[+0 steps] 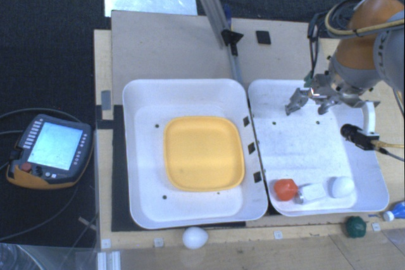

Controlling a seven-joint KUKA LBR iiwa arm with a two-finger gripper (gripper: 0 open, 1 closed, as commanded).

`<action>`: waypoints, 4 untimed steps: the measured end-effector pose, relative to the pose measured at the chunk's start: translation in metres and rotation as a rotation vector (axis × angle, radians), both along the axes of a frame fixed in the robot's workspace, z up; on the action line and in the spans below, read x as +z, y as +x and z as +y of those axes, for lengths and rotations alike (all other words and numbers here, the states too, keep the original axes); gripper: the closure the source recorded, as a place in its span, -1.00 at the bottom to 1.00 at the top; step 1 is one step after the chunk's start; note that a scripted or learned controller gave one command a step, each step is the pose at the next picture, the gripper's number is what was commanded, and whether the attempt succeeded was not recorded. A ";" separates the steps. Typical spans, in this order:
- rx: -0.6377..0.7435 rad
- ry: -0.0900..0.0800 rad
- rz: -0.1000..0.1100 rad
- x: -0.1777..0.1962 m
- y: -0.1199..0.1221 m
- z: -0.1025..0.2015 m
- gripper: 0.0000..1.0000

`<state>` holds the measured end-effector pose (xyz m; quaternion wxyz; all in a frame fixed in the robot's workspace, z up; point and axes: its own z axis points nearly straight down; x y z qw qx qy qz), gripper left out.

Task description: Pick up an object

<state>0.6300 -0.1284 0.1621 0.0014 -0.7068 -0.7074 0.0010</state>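
Along the near edge of the right bin lie a red rounded object, a small white bottle-like piece and a white egg-shaped object. My gripper hangs over the far part of that bin, well behind those three objects. Its two fingers are spread apart with nothing between them. A yellow square plate fills the middle of the left bin.
A white egg and a green ball lie on the bench in front of the bins. A black connector juts over the right bin's right side. A teach pendant rests on the floor at left.
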 end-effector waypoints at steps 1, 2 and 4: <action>-0.001 0.000 -0.001 -0.042 0.000 -0.003 -1.00; -0.001 -0.001 -0.006 -0.030 0.001 -0.004 1.00; 0.000 -0.001 -0.009 0.082 0.007 -0.002 1.00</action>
